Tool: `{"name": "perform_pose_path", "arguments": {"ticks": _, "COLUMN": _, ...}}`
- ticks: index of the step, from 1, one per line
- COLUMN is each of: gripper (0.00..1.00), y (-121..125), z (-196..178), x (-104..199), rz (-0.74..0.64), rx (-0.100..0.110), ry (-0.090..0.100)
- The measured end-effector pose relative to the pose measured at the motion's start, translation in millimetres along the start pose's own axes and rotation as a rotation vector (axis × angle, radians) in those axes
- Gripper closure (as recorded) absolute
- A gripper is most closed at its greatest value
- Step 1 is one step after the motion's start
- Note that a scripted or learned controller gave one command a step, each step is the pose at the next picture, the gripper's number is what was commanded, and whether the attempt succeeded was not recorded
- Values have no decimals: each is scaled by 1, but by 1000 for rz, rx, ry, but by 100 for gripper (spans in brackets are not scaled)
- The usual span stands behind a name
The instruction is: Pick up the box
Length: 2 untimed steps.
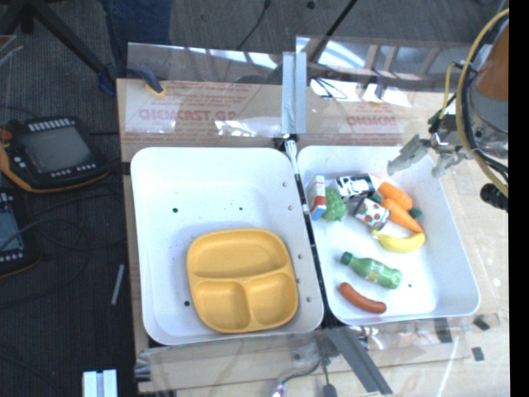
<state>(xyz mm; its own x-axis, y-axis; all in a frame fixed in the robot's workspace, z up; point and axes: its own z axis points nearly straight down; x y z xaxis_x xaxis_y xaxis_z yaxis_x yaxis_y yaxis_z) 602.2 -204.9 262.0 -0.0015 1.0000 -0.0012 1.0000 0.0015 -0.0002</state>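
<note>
End effector (pixel 423 151): hovers over the right bin's (pixel 463 259) far right corner, fingers spread, nothing between them.
Box (pixel 317 197): small carton against the right bin's left wall, touching the green broccoli toy (pixel 334 207).
Risk: crowding; a descent could catch the broccoli toy or the wall and miss the box.
Neighbours: carrots (pixel 398 205) and banana (pixel 400 241) lie close by.

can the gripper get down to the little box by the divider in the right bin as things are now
Probably yes, though tightly: the gripper hovers above the right bin, and the box lies uncovered, but the broccoli touches its side.
</note>
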Motion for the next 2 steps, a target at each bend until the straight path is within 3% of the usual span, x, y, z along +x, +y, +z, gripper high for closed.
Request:
{"name": "perform_pose_path", "arguments": {"ticks": 1, "gripper": 0, "y": -90, "z": 106, "x": 30, "rz": 368, "rx": 4, "ry": 1}}
{"name": "perform_pose_path", "arguments": {"ticks": 2, "gripper": 0, "y": -108, "z": 142, "x": 97, "rz": 543, "rx": -32, "ry": -8}}
